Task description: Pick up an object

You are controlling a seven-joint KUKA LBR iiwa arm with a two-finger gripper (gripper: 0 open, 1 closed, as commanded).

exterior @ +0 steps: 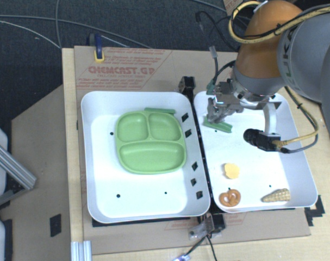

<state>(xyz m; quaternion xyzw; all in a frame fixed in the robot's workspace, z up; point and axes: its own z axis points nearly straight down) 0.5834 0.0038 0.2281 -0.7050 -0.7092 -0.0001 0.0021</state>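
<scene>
On my desk sit 2 white bins; in the right bin my claw hangs over a green strip. I can't tell its opening; I'd descend squarely, closing across the strip's narrow width

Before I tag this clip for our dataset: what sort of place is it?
Probably a robotics lab bench for pick-and-place trials: two white bins side by side, toy food such as a pretzel, and loose cables over dark carpet.

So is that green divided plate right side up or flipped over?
Right side up: the green plate shows its three hollow compartments facing upward.
</scene>
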